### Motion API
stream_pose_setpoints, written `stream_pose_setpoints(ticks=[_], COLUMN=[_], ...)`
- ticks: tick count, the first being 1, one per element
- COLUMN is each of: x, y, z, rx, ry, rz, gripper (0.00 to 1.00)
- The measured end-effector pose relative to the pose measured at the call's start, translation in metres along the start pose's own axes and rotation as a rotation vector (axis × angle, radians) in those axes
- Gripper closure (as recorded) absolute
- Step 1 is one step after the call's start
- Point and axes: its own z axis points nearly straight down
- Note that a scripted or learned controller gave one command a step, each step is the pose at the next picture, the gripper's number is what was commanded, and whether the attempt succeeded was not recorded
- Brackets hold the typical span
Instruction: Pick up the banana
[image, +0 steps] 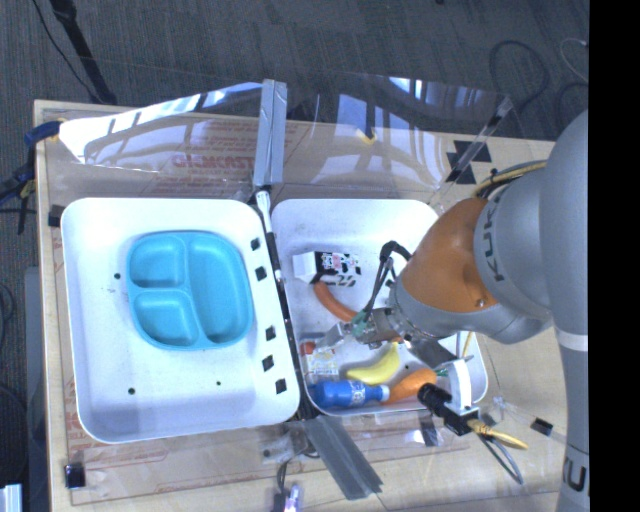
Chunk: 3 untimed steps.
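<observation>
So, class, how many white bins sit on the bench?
2. The left bin holds a blue divided tray; the right bin holds the banana and other items, under the arm.

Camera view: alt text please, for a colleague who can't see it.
The KUKA arm reaches into the right bin, its wrist just above the banana amid a blue bottle and carrots. The left bin holds a blue divided tray.

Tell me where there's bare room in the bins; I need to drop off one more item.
Left bin: bare floor rings the blue tray, widest along its near edge. Right bin: only a strip along the far wall. Its near half is crowded: banana, bottle, carrot and the arm.
</observation>
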Motion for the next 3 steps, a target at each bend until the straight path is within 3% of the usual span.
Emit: stream_pose_setpoints(ticks=[1, 2, 3], x=[-0.056, -0.019, -0.059], y=[-0.011, -0.008, -0.012], z=[0.018, 0.016, 0.002], rx=[0.007, 0.004, 0.012], ry=[-0.002, -0.021, -0.001], rz=[0.065, 0.051, 0.167], gripper=[0.0, 0.0, 0.0])
